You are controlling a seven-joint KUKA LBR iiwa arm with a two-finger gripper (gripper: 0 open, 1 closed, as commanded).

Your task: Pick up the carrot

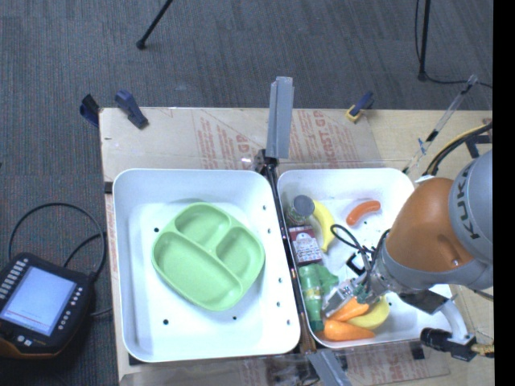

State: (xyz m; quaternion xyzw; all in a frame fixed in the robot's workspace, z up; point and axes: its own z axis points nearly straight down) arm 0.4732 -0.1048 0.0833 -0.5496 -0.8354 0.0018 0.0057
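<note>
the left bin [129,240] carries a green divided plate [208,254], the arm [430,232] hangs over the right bin [386,179], and the gripper [348,296] sits right on the carrot [349,310] at the front edge, grip unclear.

green divided plate [208,255] in left bin [129,215], banana [324,222], sausage [363,211], bottle [303,236] in right bin [386,177]

The grey robot arm [481,207] bears the dark letters "KUKA" on its casing, read sideways. The brown cardboard sheet [322,135] beneath the bins carries faded red print, too blurred to read.
</note>
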